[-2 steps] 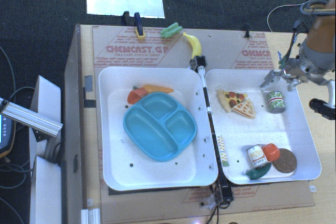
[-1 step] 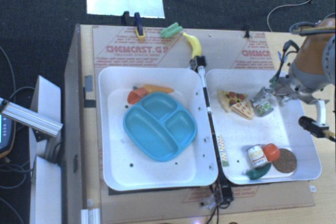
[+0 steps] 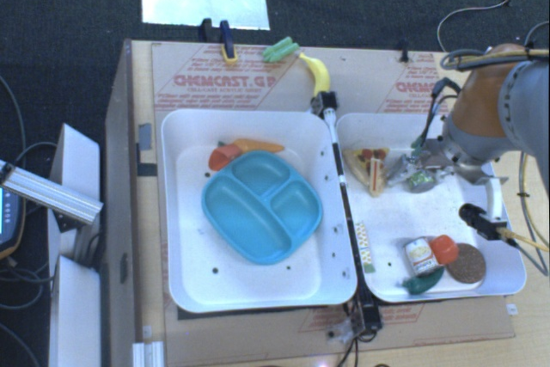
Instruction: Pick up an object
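**Two bins, one arm low over the right one**

Two white bins sit side by side on the bench, and the action is all on the right. The arm (image 3: pixel 490 112) comes in from the right edge, orange band showing above the wrist, and the gripper (image 3: pixel 418 176) is down in the far part of the right bin (image 3: pixel 503 271), right over a small greenish object (image 3: pixel 420 181). Whether that piece sits between the fingers, or how the fingers stand, I cannot tell; it is too small and blurred.

Just left of the gripper lies a sandwich-like toy (image 3: pixel 371 168), close to the divider. Down at the near end of that bin there is a cluster: a small can (image 3: pixel 418 253), an orange-red piece (image 3: pixel 444 249) touching it, a brown disc (image 3: pixel 467 264) just beside, and a dark green item (image 3: pixel 424 280) at the near wall.

Over in the left bin (image 3: pixel 193 279), a blue divided plate (image 3: pixel 261 204) lies tilted across the middle, with a red and orange toy (image 3: pixel 234 152) tucked at its far edge.

Beyond the bins, a banana (image 3: pixel 316 73) and a green toy (image 3: pixel 280 50) rest on the board.
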Controlling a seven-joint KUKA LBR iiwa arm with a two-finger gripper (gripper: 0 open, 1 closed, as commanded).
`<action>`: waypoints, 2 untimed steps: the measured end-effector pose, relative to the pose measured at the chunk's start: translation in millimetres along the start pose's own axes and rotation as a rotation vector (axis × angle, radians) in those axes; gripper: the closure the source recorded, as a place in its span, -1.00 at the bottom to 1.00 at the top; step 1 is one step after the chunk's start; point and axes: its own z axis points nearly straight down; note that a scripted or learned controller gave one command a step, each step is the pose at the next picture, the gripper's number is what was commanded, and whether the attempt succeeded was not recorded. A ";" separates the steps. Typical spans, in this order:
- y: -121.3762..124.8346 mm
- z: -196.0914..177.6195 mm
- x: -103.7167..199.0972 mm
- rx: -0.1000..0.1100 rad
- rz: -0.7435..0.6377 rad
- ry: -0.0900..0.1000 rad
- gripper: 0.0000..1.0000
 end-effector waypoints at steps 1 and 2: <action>0.9 -11.1 -0.7 -0.003 -0.001 -0.001 1.00; -7.2 -106.8 54.7 -0.004 -0.001 0.000 1.00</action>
